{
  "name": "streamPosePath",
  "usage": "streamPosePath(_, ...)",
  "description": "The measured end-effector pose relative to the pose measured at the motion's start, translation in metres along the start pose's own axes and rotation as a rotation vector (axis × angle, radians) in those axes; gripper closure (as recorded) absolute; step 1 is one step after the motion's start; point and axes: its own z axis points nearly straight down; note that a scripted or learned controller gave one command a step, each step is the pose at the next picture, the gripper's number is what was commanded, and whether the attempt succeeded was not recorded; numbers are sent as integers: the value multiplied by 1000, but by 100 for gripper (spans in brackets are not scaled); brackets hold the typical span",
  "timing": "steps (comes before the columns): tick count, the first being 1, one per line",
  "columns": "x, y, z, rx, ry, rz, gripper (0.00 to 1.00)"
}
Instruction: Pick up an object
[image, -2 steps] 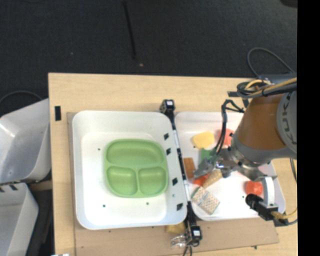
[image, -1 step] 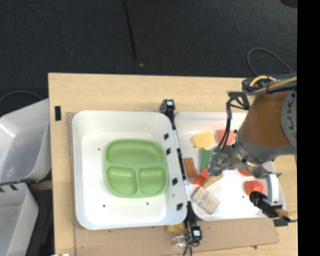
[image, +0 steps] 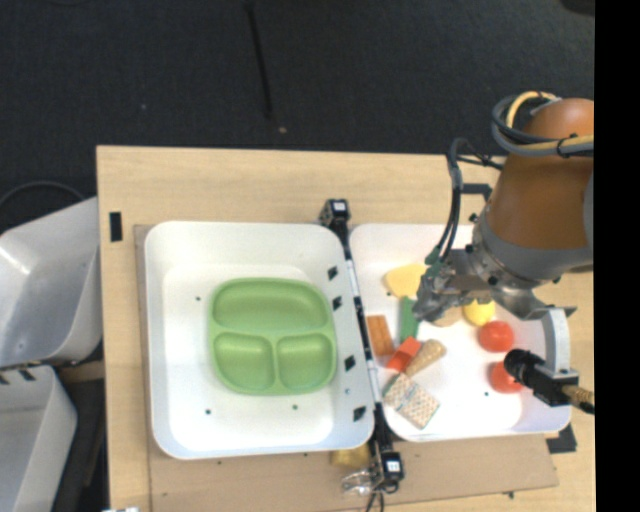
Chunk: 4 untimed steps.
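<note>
My gripper hangs low over the right bin, near its upper middle, above a green stick and just right of a yellow piece. A small tan piece lies right below the gripper. Nearby are an orange-brown block, a small red-orange piece, a waffle cone and a pale cracker. To the gripper's right lie a yellow ball, a red tomato and another red thing. I see nothing held.
The left bin holds a green divided plate. A ridge with black clips separates the two bins. A yellowish thing lies outside the bins at the bench's front edge. The arm's orange body looms over the right bin's far side.
</note>
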Motion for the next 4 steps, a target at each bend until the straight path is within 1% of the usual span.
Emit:
streamPosePath(1,-75,-7,132,21,-3,15,100)
streamPosePath(2,27,-1,73,5,2,-5,100)
streamPosePath(3,49,1,-100,-9,1,1,100)
streamPosePath(4,-4,-1,-109,9,-4,11,100)
